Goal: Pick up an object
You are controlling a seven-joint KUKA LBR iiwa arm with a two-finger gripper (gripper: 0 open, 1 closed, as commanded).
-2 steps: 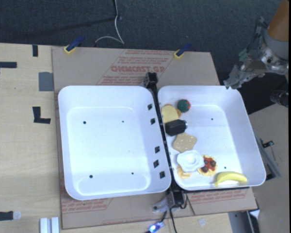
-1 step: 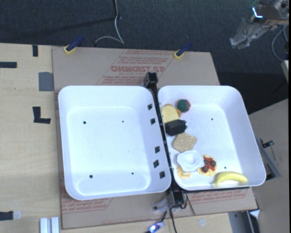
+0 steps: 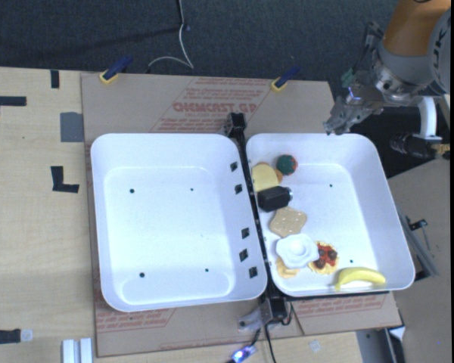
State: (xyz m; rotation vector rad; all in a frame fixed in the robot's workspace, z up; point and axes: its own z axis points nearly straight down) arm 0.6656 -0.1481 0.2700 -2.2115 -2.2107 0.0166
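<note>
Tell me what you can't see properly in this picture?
- End effector, camera view: small and blurred, so its grip is unclear.
- Arm: cut off by the top edge.
- Green ball: too small to identify exactly.
- Fried egg covers part of the food beneath it.

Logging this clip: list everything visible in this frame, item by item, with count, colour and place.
bins: 2, white, side by side on the bench
toy banana: 1, yellow, right bin, near corner
fried egg toy: 1, white, right bin, near its left wall
toast slice: 1, tan, above the egg
black block: 1, black, by the divider
yellow piece: 1, yellow, above the block
round toy: 1, dark green and red, far left of right bin
clamps: 2, blue and yellow, board's far edge
gripper: 1, grey, above right bin's far rim
</note>
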